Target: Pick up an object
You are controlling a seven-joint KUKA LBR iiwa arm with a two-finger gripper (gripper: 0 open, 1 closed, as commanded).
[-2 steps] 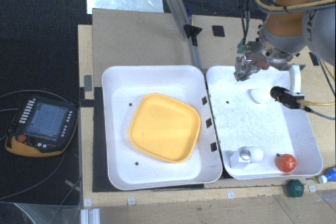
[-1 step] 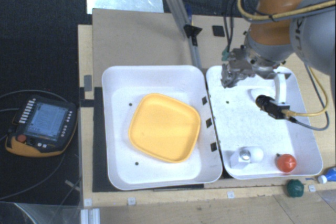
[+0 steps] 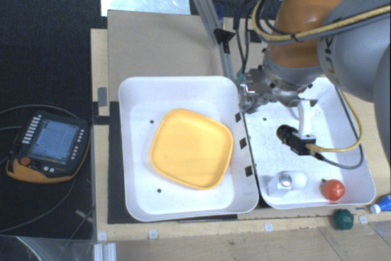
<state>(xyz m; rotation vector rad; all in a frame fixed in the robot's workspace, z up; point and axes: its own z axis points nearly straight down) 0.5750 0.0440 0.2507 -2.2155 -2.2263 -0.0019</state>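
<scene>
Yellow plate (image 3: 191, 148) flat in the left bin (image 3: 137, 150). Gripper (image 3: 246, 99) over the bins' shared rim, far end, spread impossible to tell. Near in the right bin (image 3: 275, 150): small silvery piece (image 3: 287, 180), then red ball (image 3: 333, 189).

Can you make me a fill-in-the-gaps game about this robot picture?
1. The plate lying in one white bin is ____ in colour.
2. The red ball lies in the other bin, so the bench bears ____ bins in all.
3. The green ball lies ____ both bins, on the bench.

Missing words: yellow; two; outside.
</scene>
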